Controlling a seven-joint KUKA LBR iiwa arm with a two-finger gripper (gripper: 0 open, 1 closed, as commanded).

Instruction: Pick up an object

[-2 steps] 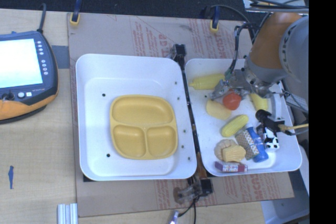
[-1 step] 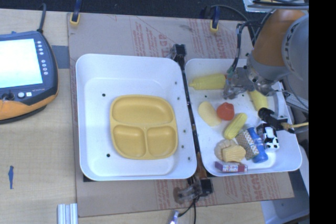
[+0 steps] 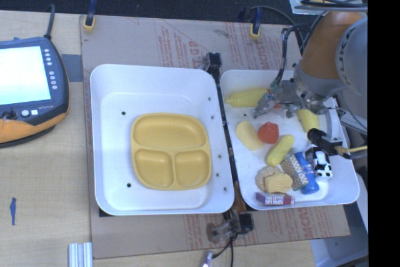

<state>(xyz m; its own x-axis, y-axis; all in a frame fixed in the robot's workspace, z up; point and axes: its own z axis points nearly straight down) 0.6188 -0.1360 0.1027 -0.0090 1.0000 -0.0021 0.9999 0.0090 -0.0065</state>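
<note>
My gripper (image 3: 274, 110) hangs over the back of the right bin (image 3: 350, 194), its two fingers spread open with nothing between them. Just in front of it lies a red tomato-like toy (image 3: 269, 132). A yellow banana-shaped toy (image 3: 247, 97) lies to the gripper's left, touching nothing of it that I can see. Also in this bin are a pale yellow piece (image 3: 248, 135), a corn cob (image 3: 279, 149), a small yellow piece (image 3: 307, 119), a biscuit-coloured lump (image 3: 275, 181), a blue item (image 3: 306, 173) and a black-and-white cow figure (image 3: 322, 163).
The left bin (image 3: 106, 134) holds a yellow divided tray (image 3: 170, 150). A small red-and-white tube (image 3: 275, 199) lies at the right bin's front rim. A tablet-like pendant (image 3: 28, 87) sits at the bench's left. Cables and the grey-orange arm (image 3: 331, 53) crowd the back right.
</note>
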